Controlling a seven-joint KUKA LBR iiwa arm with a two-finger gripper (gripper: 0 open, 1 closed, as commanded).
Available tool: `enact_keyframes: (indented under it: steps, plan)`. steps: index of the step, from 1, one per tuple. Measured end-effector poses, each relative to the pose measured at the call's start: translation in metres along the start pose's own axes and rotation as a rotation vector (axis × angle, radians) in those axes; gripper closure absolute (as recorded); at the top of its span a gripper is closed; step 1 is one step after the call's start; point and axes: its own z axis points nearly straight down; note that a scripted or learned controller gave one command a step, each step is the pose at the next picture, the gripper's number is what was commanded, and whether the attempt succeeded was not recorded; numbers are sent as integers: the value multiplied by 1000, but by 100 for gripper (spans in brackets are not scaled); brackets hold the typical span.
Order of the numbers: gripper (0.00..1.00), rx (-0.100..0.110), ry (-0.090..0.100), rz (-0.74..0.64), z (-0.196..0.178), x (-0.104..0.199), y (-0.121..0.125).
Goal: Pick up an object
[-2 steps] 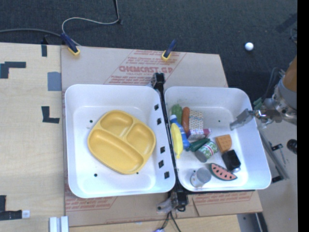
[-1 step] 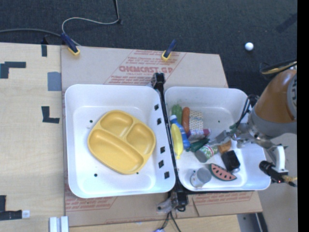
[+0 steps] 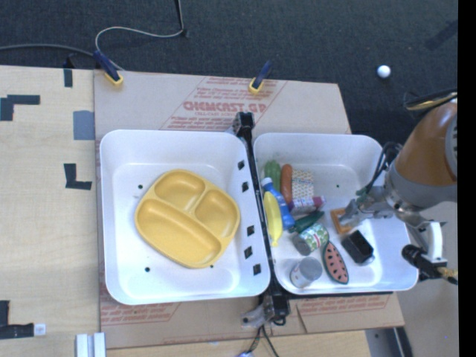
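The gripper point(image 3: 348, 220) sits low in the right bin point(image 3: 338, 146) beside a black block point(image 3: 358, 246); whether its jaws are apart or together is unclear.

Bright even light, soft shadows, slight blur

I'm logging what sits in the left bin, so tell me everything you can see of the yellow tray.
The yellow tray is a rounded-corner plate that looks like moulded plastic, split by raised ridges into three compartments: one long and two smaller. All three look bare. It lies flat and right side up on the floor of the left bin, turned at a slant to the bin's walls, roughly central. It touches nothing but the bin's floor.
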Motion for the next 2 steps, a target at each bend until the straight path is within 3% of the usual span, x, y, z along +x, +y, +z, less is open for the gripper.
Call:
enact_keyframes:
  steps: [1,2]
  plan:
    - [100,15,1,-2,-26,46,-36]
    - [100,17,1,-1,21,44,-38]
